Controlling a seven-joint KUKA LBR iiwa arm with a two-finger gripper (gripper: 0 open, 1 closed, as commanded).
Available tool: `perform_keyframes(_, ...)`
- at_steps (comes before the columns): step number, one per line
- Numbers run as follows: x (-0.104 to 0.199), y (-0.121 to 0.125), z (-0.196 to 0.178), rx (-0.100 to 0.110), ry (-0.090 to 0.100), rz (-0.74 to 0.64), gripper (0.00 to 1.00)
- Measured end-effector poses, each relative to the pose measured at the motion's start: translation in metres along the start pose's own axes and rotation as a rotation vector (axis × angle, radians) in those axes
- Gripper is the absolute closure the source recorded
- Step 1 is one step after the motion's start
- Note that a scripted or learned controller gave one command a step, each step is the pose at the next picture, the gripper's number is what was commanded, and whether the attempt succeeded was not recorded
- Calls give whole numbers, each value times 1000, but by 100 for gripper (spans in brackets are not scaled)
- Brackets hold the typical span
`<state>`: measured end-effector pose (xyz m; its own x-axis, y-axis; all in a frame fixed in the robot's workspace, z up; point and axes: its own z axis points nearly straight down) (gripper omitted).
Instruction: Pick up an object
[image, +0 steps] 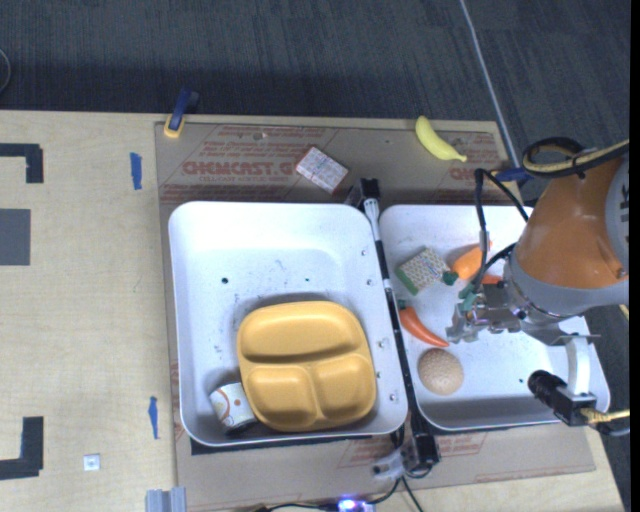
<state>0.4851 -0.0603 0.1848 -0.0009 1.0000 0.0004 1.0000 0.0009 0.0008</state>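
Pincer (466, 326) down over right bin (500, 398), beside carrot (421, 327)

Robot arm (590, 262) with a smooth grey casing, wrapped by a broad, rounded orange band (562, 235) that has a slightly glossy surface. Under the band sits a grey collar (563, 297), paler and more matte. Thin black cables (482, 215) run along the outside of the arm, and one is gathered into a loop beside the orange section. The claw (468, 322) is a small cluster of silvery metal parts with dark fittings and a few coloured flecks too small to make out.
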Motion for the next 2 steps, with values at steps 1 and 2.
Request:
perform_keyframes(1, 0, 0, 0, 0, 0, 1, 0)
perform_keyframes(2, -33, 7, 99, -4, -1, 1, 0)
